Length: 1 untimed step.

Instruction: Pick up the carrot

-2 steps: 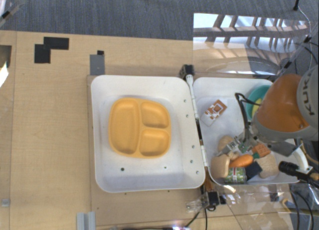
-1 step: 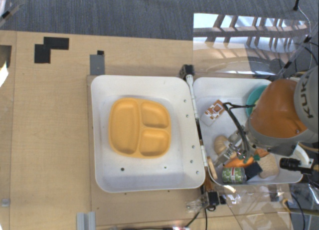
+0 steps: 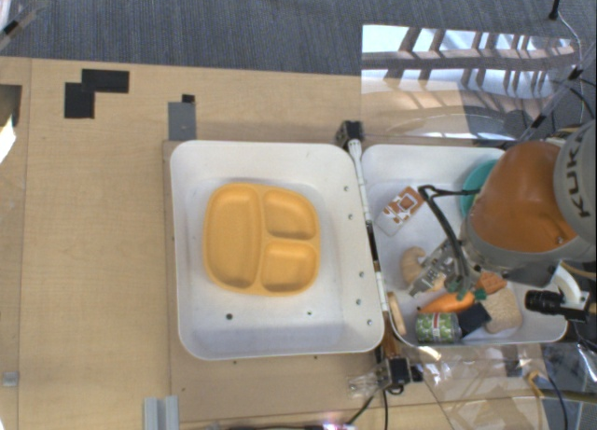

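The carrot [image 3: 446, 303] is small and orange with a green tip on its right end. It lies flat near the front of the right bin [image 3: 392, 172]. My gripper [image 3: 441, 276] hangs just above and behind the carrot, very close to it, under the arm's orange band [image 3: 520, 200]. The view does not show the carrot held. A black cable loops from the arm toward the gripper.
A green can [image 3: 437, 328] lies right in front of the carrot, with a beige spongy piece [image 3: 505, 311] to the right. A tan lump [image 3: 413, 261] and a small printed card [image 3: 403, 206] sit further back. The left bin [image 3: 187, 232] holds a yellow divided plate [image 3: 261, 237].
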Available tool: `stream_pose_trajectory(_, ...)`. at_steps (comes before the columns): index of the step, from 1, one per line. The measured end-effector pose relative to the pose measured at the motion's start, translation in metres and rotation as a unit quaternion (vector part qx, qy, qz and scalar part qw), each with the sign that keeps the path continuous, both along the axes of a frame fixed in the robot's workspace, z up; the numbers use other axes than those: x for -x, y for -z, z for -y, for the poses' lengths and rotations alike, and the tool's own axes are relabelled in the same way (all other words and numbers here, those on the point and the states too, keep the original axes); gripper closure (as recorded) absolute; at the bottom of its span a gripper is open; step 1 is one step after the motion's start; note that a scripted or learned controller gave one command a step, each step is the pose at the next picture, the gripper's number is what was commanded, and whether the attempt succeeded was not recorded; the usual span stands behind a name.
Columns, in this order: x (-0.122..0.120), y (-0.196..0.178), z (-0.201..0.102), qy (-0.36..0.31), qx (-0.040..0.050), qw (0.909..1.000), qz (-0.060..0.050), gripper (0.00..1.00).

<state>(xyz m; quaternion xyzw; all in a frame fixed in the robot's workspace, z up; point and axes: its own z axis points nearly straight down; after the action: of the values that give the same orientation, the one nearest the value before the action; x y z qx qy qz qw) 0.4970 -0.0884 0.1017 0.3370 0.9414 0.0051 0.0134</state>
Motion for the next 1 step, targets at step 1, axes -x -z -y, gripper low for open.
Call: stream_pose_trajectory(1,-0.0116,0.0121,-0.0041,0.083,-0.0018,0.9965,-0.01,1.0)
